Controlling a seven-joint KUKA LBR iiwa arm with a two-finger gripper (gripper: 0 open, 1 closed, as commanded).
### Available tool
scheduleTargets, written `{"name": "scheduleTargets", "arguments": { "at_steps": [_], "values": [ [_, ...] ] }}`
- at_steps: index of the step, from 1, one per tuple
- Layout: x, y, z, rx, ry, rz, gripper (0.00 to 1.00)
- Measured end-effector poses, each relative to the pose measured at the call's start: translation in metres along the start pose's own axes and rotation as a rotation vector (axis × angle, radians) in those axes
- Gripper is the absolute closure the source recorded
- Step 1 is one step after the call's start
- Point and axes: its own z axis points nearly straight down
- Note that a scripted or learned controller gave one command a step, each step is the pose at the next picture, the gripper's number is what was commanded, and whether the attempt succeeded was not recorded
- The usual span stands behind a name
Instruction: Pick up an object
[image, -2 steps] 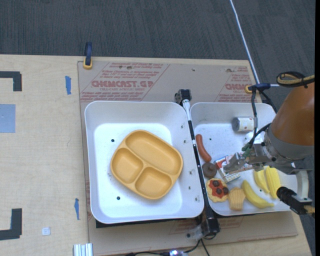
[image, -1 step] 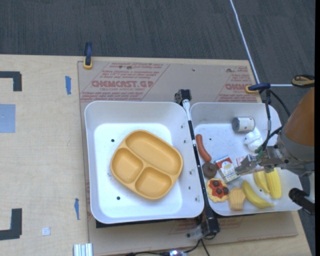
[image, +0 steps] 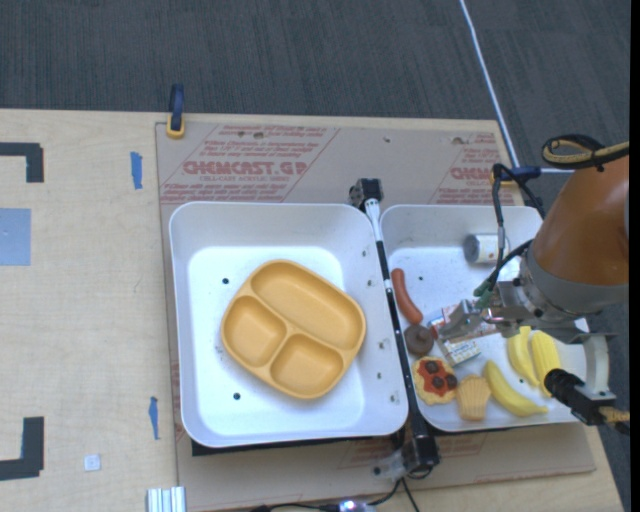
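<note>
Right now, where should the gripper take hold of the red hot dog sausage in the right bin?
Grip the red hot dog sausage across its middle, descending from above. It lies flat, long and narrow, beside the right white bin's left wall, with open floor on its right side.

Two white bins: the left bin (image: 190, 300) holds one yellow divided plate (image: 292, 328) with three compartments. The right bin (image: 430, 225) holds one sausage (image: 405, 297), one pizza slice (image: 435, 378), one corn piece (image: 474, 398), one white cylinder (image: 481, 246) at twelve o'clock, and what seem three bananas (image: 525, 375), though the arm partly covers them.
</note>
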Motion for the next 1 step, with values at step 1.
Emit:
{"name": "scheduleTargets", "arguments": {
  "at_steps": [1],
  "values": [
    [0.0761, 0.0004, -0.0284, 0.000, 0.001, 0.000, 1.00]
  ]
}}
